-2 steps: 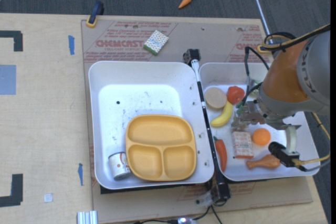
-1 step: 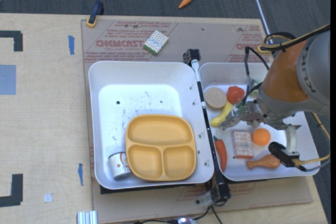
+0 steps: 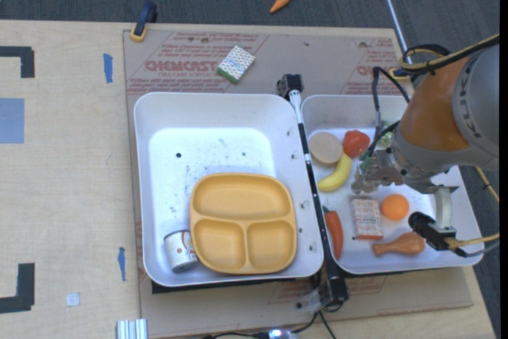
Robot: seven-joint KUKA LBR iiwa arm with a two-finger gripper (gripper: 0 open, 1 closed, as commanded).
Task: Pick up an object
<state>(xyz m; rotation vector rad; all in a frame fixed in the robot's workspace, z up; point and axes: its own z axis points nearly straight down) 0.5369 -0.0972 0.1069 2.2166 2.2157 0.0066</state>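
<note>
**Arm over right bin, grip state unclear**

Left white bin [image 3: 151, 171]: small can [image 3: 180, 249], yellow three-compartment plastic tray [image 3: 243, 221]. Right white bin [image 3: 468, 238]: brown drumstick toy [image 3: 399, 245], red chilli [image 3: 334, 233], pale snack packet [image 3: 366, 217], orange ball [image 3: 394, 207], yellow banana [image 3: 336, 175], tan disc [image 3: 325, 147], red tomato [image 3: 356, 143]. Gripper [image 3: 370, 177] sits just right of banana; cannot tell if anything's held.

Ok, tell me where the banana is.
The banana lies in the right bin, near its left wall, just below the round tan disc and left of the end effector.
</note>
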